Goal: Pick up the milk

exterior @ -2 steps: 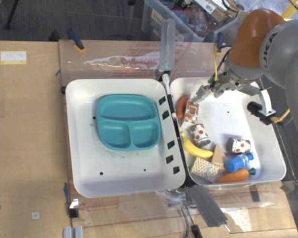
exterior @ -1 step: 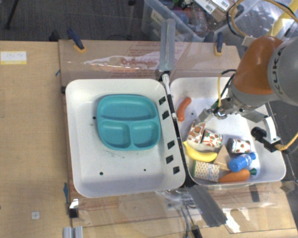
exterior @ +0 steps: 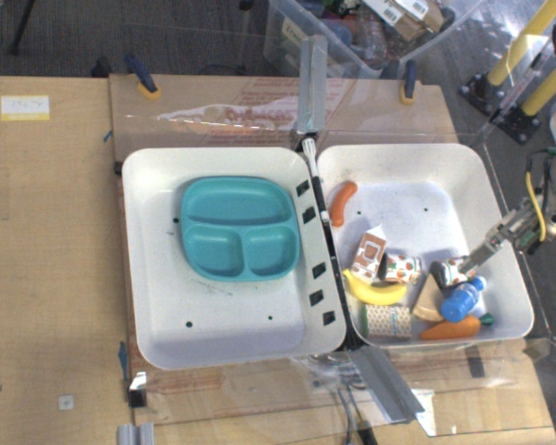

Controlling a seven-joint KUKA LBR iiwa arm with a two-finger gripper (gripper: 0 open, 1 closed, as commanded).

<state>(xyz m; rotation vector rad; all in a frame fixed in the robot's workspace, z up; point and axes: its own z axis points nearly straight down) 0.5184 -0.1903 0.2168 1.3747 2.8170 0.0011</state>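
The small brown-and-white milk carton point(exterior: 370, 253) lies tilted in the right white bin point(exterior: 403, 170), touching the yellow banana point(exterior: 375, 291). The two-finger gripper point(exterior: 449, 273) sits low beside a blue bottle point(exterior: 463, 300) (jaw state unclear).

arm reaching in from the right, slim wrist section slanting down and to the left, gripper point(exterior: 451, 274) sitting at its lower-left end, pointing down-left, fingertips too small and dark for reading the jaw state
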